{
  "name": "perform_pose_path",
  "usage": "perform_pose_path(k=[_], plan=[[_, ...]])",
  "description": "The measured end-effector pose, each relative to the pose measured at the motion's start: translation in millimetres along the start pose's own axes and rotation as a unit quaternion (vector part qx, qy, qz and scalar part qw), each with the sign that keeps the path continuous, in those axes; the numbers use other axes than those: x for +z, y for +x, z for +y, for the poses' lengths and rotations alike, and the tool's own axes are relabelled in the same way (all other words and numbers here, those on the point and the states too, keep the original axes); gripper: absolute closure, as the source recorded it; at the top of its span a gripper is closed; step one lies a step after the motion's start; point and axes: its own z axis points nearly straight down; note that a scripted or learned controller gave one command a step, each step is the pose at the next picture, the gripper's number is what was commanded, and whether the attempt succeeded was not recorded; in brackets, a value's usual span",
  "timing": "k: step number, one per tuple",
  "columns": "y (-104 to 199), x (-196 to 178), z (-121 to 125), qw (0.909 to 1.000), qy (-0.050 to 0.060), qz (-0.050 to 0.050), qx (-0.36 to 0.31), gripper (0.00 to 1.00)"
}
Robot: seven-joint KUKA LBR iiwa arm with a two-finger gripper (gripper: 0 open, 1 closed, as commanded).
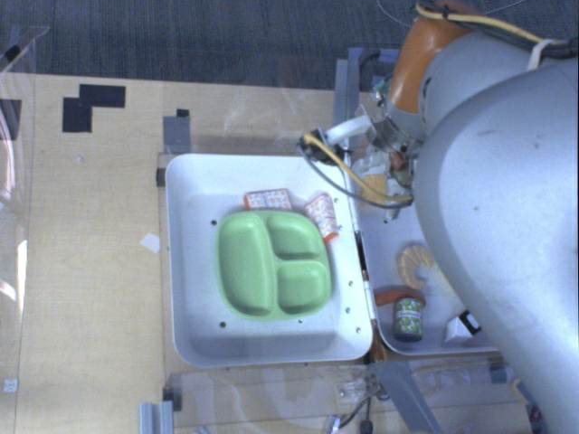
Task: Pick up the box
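Observation:
A small red-and-white box (268, 199) lies flat in the left bin (190, 242), touching the far edge of a green divided plate (273, 262). A second red-and-white packet (321, 215) lies tilted at the plate's far right corner. My gripper (384, 168) hangs over the far left part of the right bin (387, 337), just across the wall between the bins from the packet. The wrist and yellow cables hide most of the gripper. Nothing is seen held in it.
The grey arm covers most of the right bin. Below it there lie a round tan disc (415, 263), a red-orange item (395, 295), a small green jar (409, 318) and a white object (459, 328). A yellow-black cable loop (335, 165) overhangs the left bin's far right corner.

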Motion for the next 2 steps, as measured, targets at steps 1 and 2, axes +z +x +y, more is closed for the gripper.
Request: perform_pose_path(k=[1, 2], plan=[[1.8, -0.4, 33.8, 0.9996, 0.0, 0.0, 0.03, 0.0], [-2.6, 0.0, 46.8, 0.9996, 0.001, 0.0, 0.029, 0.0]])
